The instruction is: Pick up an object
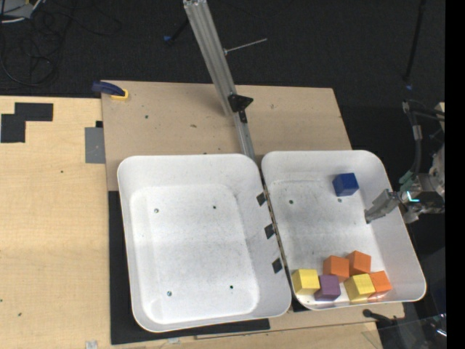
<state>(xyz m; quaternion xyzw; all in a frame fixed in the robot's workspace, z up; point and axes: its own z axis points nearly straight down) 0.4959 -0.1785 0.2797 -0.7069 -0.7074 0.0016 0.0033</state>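
Observation:
A blue cube lies alone in the upper part of the right bin. At that bin's near right corner huddle several blocks: two yellow ones, a purple one and orange ones. My gripper pokes in over the bin's right rim, to the right of and slightly below the blue cube. It touches no block. It looks small and grey, and its state is unclear.
The left bin sits beside the right one, with black clips along the shared rim. A slanted aluminium rail rises behind the bins. A blue and yellow clamp lies at the bench's far left corner.

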